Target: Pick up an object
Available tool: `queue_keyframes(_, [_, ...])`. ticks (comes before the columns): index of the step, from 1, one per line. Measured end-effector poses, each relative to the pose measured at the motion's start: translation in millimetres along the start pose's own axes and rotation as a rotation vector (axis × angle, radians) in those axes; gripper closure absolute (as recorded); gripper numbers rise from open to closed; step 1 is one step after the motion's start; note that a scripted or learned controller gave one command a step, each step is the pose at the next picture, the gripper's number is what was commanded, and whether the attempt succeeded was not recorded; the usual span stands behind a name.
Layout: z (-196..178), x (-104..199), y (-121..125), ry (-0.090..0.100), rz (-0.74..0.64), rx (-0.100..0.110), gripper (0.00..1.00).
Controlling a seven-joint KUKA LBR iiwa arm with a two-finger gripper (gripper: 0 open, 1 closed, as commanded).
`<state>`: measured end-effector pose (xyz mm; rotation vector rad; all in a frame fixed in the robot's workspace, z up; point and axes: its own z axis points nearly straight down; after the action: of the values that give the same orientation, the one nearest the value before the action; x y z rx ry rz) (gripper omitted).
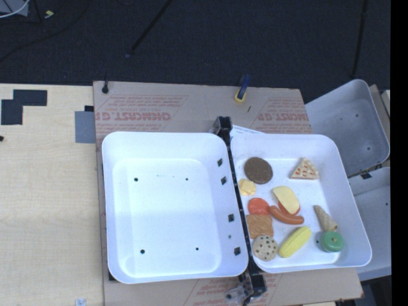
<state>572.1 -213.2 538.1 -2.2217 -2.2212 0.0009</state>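
Where the two bins meet at the middle of the bench, the right bin [341,171] holds all the loose objects, a cluster of toy food pieces lying flat on its floor. Toward the far wall sit a brown round disc [258,169] and, well apart from it, a triangular waffle-patterned wedge [305,169]. Just beside the dividing rim lies a small pale yellow piece [247,187]. In the middle, a yellow slice with a red edge [286,199] touches an orange-red sausage [287,217], which butts against a red piece [257,205]; a tan square of toast [259,225] lies against the red piece's near side. Along the near wall come a chocolate-chip cookie [264,248], a corn cob [294,241] just beside it, and a green round piece [331,241] touching the tip of a tan cone [324,217]. Nothing lies on top of these pieces; only their crowding hems them in.

The left bin [108,171] shows a bare white floor with small dark holes. Both bins rest on a printed cardboard sheet [159,110], joined by black clips [223,126]. A blue and yellow clamp [241,89] grips the cardboard's far edge. A grey metal plate [347,123] lies beyond the right bin.
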Motion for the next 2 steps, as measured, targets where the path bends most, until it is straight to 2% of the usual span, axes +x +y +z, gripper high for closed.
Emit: queue_keyframes(2, [0.6,0.6,-64.4,0.002,0.001,0.003,1.0])
